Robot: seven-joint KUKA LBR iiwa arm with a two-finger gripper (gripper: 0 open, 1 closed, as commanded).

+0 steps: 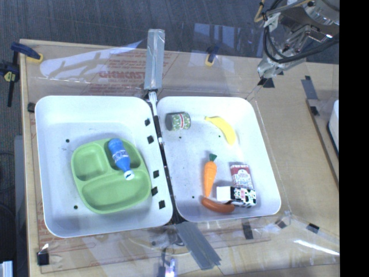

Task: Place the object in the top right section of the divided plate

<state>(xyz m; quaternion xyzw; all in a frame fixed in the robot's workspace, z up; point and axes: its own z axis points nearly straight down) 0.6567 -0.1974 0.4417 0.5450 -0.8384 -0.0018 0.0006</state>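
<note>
A green divided plate [92, 183] lies in the left bin [49, 126]. A blue bottle with a white cap [120, 156] lies in the plate's top right section, its cap end reaching over the divider toward the lower section. My gripper [270, 73] hangs above the bench past the right bin's far right corner, well away from the plate, and nothing shows between its fingers.
The right bin [262, 154] holds a small can [178, 120], a banana [223, 128], a carrot [209, 175], a hot dog [217, 205] and a small carton [241, 183]. Cables and the arm's wrist [300, 16] fill the upper right. A grey bar [154, 59] stands behind the bins.
</note>
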